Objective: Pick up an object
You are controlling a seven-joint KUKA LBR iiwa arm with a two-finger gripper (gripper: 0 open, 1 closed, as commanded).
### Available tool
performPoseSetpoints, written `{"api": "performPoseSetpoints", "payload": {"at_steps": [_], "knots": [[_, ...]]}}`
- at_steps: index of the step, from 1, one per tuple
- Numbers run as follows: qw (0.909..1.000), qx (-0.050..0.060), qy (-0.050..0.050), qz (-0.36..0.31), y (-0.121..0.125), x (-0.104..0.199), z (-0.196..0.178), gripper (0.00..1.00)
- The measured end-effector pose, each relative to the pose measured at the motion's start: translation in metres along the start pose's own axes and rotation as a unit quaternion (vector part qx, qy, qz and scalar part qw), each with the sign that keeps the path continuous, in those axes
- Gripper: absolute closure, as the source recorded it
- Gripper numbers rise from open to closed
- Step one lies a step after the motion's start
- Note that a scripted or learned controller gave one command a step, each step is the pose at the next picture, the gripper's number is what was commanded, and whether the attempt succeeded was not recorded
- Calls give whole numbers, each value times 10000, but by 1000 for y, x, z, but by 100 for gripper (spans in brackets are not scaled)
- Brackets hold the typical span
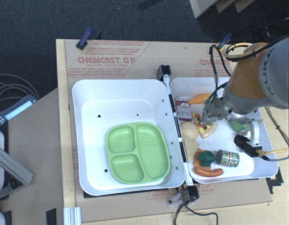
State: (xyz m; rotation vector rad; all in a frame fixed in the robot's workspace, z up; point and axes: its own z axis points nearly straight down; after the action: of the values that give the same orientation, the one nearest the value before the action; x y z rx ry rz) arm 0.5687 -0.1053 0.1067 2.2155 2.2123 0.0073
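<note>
Objects crowd the right bin (268,170); the gripper (211,118) hangs low among them, its grasp seemingly indiscernible.

The arm (256,78) hides part of the right bin (266,170), and its claw's (211,118) grip is unclear.

Grey arm (256,78) reaching in, wrist lowered
</note>
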Motion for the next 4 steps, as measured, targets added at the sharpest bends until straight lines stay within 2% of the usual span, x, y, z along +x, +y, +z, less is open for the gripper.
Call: {"api": "performPoseSetpoints", "payload": {"at_steps": [1, 2, 3, 4], "knots": [[10000, 2, 1, 0, 0, 0, 0, 0], [10000, -30, -8, 5, 5, 8, 15, 0], [10000, -40, -23, 3, 6, 8, 6, 100], [10000, -36, -21, 3, 6, 8, 6, 0]]}}
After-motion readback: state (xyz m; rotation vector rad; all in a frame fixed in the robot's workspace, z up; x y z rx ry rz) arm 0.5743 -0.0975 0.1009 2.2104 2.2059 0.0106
